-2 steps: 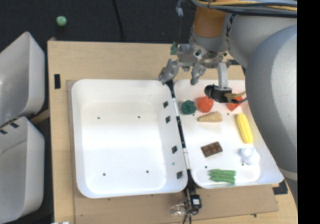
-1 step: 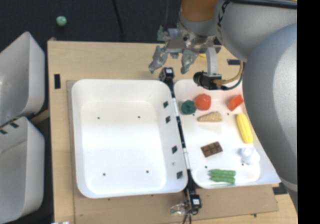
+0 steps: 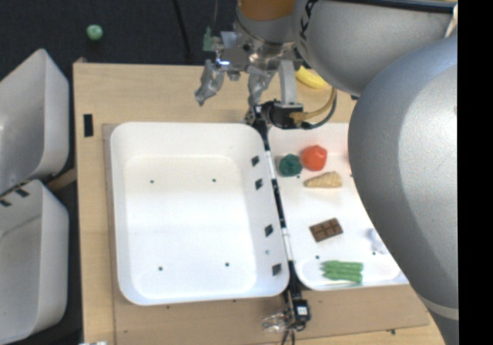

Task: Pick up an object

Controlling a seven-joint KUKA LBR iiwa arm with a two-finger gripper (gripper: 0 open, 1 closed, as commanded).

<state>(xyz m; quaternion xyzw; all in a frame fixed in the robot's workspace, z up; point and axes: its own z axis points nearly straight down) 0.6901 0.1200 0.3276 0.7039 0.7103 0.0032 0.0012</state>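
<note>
My gripper (image 3: pixel 231 94) hangs above the bench just beyond the far rim of the left bin (image 3: pixel 123 182). It is open, its two fingers spread with nothing between them. The right bin (image 3: pixel 308 283) holds a red object (image 3: pixel 313 156), a dark green round object (image 3: pixel 290 165), a pale tan wedge (image 3: pixel 323 180), a brown chocolate piece (image 3: pixel 326 229) and a green bean bundle (image 3: pixel 341 271). A yellow object (image 3: pixel 312 78) peeks out behind the arm at that bin's far side. All of these lie to the right of and nearer the camera than the gripper.
The big grey arm body (image 3: pixel 408 143) covers the right bin's right part. A black divider with clips (image 3: pixel 271 205) runs between the bins. White containers (image 3: pixel 27 135) stand off the bench's left side. A small green ball (image 3: pixel 94 31) lies on the dark floor.
</note>
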